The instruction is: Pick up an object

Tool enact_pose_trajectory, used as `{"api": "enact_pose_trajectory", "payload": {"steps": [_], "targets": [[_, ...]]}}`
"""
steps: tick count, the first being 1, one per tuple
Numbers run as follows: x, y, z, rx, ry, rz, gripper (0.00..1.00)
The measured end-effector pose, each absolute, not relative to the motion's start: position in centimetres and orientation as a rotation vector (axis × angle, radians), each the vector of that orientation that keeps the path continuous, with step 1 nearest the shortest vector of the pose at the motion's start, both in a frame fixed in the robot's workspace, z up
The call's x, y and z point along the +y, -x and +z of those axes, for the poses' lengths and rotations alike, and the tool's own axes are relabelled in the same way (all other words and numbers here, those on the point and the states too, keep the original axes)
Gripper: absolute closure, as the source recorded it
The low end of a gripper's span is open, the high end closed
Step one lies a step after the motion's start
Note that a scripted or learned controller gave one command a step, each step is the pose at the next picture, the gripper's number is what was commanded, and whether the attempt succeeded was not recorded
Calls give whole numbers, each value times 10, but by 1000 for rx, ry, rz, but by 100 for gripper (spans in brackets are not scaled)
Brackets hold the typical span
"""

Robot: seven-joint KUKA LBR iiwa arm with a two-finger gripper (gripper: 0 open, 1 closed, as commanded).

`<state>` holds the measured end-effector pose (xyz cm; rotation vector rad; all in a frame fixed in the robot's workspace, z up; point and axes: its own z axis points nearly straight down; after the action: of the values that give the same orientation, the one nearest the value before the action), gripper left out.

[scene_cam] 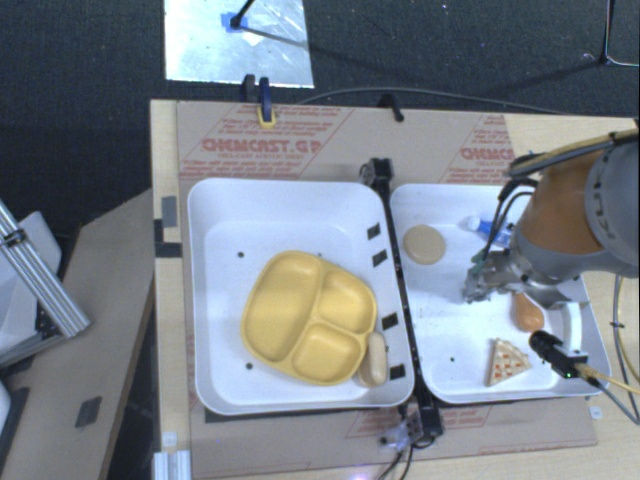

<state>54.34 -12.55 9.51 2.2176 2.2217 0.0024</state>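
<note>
Orange, oval object [528,313] lying in right bin [440,383], just beside tool [482,283] lowered at bin's middle. Tool's grip impossible to tell. Pizza slice [506,361] near front rim, tan disc [424,244] toward back. Bare floor at bin's front left. Yellow divided tray [308,316] in left bin [215,268].

We see two white bins side by side on the table [330,133]. The left bin [220,218] holds a yellow tray [305,313] with a pale roll [375,360] touching its lower right edge. In the right bin [440,368], the pincer [480,286] sits low between a round cookie [424,244], an orange piece [528,313] and a pizza slice [506,361].
</note>
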Motion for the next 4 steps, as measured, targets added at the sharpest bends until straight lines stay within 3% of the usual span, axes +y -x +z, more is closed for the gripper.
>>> {"api": "enact_pose_trajectory", "payload": {"steps": [4], "targets": [[-111,-568,298,2225,-2211,6,100]]}}
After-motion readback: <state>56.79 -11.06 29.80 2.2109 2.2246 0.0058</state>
